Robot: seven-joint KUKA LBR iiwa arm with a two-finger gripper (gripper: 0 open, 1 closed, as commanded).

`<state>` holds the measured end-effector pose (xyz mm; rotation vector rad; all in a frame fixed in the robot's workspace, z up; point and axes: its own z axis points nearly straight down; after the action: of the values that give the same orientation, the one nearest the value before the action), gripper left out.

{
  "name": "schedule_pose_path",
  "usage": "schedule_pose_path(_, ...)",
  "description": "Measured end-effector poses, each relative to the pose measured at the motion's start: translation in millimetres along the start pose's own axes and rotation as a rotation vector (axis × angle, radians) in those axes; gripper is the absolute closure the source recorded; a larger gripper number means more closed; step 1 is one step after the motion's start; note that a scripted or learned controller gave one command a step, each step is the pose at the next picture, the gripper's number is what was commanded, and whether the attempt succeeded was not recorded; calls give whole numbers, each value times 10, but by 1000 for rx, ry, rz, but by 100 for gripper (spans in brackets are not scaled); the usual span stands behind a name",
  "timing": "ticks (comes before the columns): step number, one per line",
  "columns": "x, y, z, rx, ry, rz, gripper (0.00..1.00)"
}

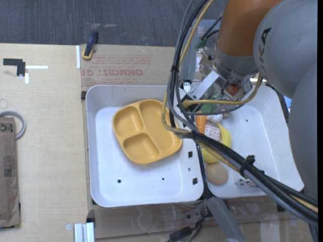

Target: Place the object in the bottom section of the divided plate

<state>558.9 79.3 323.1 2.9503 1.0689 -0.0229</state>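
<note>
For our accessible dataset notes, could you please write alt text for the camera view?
A yellow three-section plastic divided plate lies in the left shallow white bin. The grey arm with an orange band reaches over the right white bin, where a yellow banana-like item, an orange piece and a round tan ball cluster.

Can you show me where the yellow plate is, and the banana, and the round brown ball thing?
yellow plate [143, 147]: camera view, on the floor of its bottom section.
banana [212, 155]: camera view, on its yellow lower end, under the cables.
round brown ball [217, 174]: camera view, on the middle of its top.
</note>
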Motion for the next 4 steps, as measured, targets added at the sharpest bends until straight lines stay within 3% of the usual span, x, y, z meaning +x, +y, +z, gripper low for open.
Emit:
schedule_pose_path(1, 535, -59, 444, 0, 10, 339, 100)
schedule_pose_path(2, 1386, -711, 548, 1, 13, 481, 100)
schedule_pose_path(3, 840, -510, 1207, 1, 10, 500, 100)
schedule_pose_path(4, 1546, -525, 2088, 1, 15, 456, 100)
